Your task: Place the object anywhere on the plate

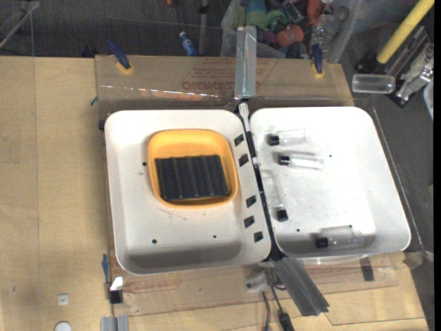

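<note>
I made out faint red print on the clear sheet (207,81) behind my bins, too blurred to read.

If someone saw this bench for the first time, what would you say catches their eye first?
Most likely the orange plate in the left bin, with a dark ribbed slab lying on it. Next come the small clear tubes with black caps scattered across the right bin, two near its far side and others along its left and near edges. Behind the bins, a clear tub of colourful toys stands out.
</note>
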Motion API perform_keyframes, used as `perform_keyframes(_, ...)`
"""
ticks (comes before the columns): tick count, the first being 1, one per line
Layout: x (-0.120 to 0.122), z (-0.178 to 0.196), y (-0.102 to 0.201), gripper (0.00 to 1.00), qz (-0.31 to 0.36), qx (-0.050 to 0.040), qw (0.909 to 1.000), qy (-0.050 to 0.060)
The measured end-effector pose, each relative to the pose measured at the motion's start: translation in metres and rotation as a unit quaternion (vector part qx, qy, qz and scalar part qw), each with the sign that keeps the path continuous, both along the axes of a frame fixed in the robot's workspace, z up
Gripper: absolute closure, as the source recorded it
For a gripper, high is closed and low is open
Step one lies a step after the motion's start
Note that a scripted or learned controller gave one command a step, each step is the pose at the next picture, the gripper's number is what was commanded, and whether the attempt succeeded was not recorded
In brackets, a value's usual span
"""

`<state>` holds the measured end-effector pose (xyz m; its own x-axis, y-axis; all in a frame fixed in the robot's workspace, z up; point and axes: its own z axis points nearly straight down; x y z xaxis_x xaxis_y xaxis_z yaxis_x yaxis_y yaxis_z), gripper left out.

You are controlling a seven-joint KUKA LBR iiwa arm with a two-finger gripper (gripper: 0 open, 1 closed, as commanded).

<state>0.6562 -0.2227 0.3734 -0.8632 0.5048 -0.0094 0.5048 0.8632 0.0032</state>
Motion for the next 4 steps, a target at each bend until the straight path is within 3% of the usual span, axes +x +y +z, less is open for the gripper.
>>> perform_keyframes(1, 0.005, -0.015, 0.002, 1.00, 0.104, 0.0007, 0.9945, 0.003)
perform_keyframes(2, 0.005, -0.025, 0.001, 1.00, 0.244, -0.0002, 0.9697, 0.002)
perform_keyframes(3, 0.008, 0.019, 0.002, 1.00, 0.321, -0.0026, 0.9472, 0.000)
perform_keyframes(4, 0.012, 0.058, 0.001, 1.00, 0.468, -0.0040, 0.8835, 0.000)
